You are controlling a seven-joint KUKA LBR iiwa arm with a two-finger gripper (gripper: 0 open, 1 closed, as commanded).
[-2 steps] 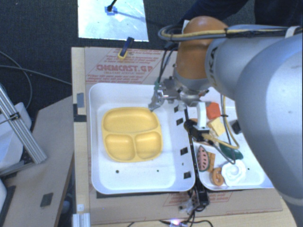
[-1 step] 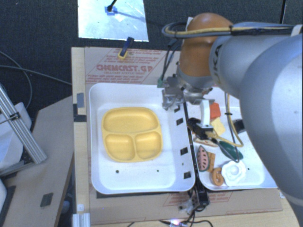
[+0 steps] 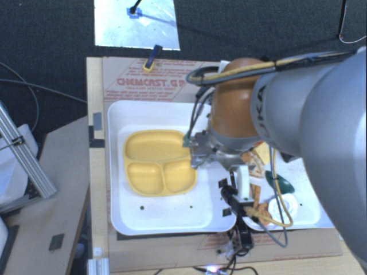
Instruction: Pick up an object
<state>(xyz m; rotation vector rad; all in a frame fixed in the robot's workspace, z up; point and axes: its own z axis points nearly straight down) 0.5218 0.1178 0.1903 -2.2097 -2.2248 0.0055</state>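
A yellow divided plate [image 3: 157,162] with three compartments lies in the left white bin [image 3: 120,211]. My arm's orange band [image 3: 232,102] and grey wrist hang over the middle of the bench, between the two bins. The gripper [image 3: 195,153] sits under the wrist, at the plate's right rim, and the wrist hides most of it. In the right bin [image 3: 309,213] lie several small objects: a green piece [image 3: 282,183], a white ring [image 3: 288,206] and a tan piece [image 3: 262,213], all partly covered by the arm and cables.
Cardboard with red lettering [image 3: 149,82] lies under the bins. A shiny metal sheet [image 3: 137,16] rests on the dark floor at the back, with a blue-and-yellow tool [image 3: 152,58] near it. A metal frame [image 3: 23,153] stands at left. Cables [image 3: 235,242] hang at the front.
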